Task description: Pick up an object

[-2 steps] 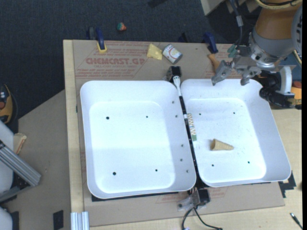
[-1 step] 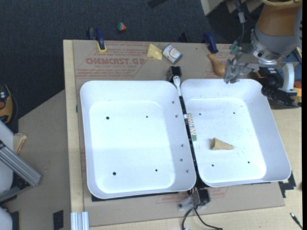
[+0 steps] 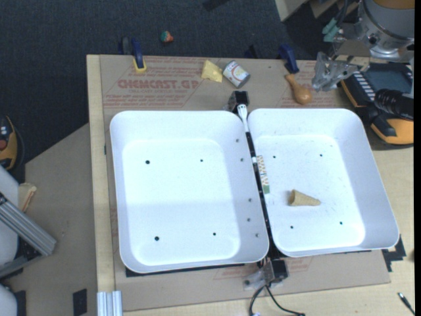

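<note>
A small tan wedge-shaped object lies in the right bin, a little below its middle. My gripper hangs at the top right, beyond the far edge of the right bin and well above the bench. Its metal fingers point down with nothing between them. It is far from the tan wedge.
The left bin sits beside the right one. On the board behind the bins lie a yellow wedge, a small white box and a brown pear-shaped piece. Blue clamps hold the board's far edge.
</note>
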`<state>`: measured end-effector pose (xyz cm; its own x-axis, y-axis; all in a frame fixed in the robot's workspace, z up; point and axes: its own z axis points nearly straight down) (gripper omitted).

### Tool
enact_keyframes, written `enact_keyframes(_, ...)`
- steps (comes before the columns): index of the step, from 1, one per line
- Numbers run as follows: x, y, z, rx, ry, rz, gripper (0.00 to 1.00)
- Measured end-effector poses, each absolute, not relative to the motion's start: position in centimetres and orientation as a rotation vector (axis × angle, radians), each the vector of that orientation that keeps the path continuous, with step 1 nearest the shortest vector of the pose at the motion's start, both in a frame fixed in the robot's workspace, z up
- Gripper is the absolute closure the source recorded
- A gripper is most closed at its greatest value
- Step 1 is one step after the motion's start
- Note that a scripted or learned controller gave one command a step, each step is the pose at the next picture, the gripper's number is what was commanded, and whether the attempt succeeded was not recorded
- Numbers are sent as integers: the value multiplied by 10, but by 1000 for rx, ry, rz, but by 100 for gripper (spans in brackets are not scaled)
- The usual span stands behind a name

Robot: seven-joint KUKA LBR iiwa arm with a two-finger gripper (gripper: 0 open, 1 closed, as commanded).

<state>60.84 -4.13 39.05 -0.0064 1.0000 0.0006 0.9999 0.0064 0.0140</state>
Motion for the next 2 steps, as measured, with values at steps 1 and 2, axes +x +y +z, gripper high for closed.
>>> enact_keyframes(1,609,53,331,2216,2237,-4,100)
enact_keyframes(2,625,139,270,2217,2236,-6,100)
